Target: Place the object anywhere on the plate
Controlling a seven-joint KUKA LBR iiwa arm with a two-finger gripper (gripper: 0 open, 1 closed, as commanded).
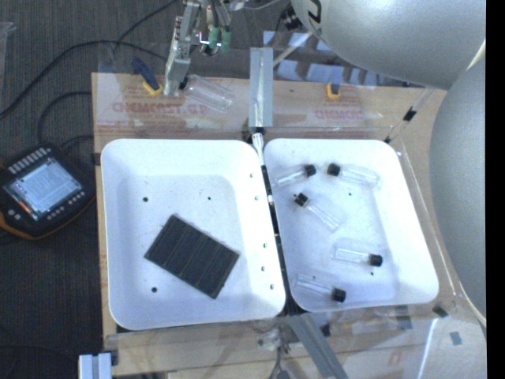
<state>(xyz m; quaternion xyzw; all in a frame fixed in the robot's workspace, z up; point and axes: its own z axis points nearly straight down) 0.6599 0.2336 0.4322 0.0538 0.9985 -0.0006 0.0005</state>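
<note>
Gripper upper left of frame, above the bins, clamped on a clear vial. Dark plate in left bin; five vials in right bin.

The arm is bulky, with smooth rounded silver-grey casings that shine under the light. Part of dark lettering shows on the upper casing. The tool is slim, pale metal, with green parts and thin cables.

single fixed camera above the bench, angled down, both white bins in frame
</note>
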